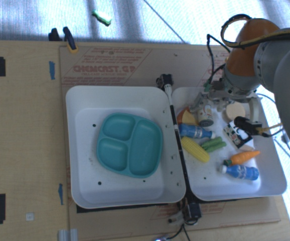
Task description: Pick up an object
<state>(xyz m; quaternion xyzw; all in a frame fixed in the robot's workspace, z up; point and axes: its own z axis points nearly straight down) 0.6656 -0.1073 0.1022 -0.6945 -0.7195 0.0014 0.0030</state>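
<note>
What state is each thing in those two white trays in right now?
teal plate: flat, upright, in left bin
corn: lying on its side
carrot: lying down
two blue bottles: lying down
tool: low over the right bin

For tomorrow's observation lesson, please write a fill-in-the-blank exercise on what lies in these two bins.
1. The teal plastic divided tray lies in the ____ white bin.
2. The tray has ____ compartments.
3. The orange toy carrot lies just above a ____ plastic bottle.
4. The yellow toy corn cob lies in the ____ bin.

Missing words: left; three; blue; right
</note>
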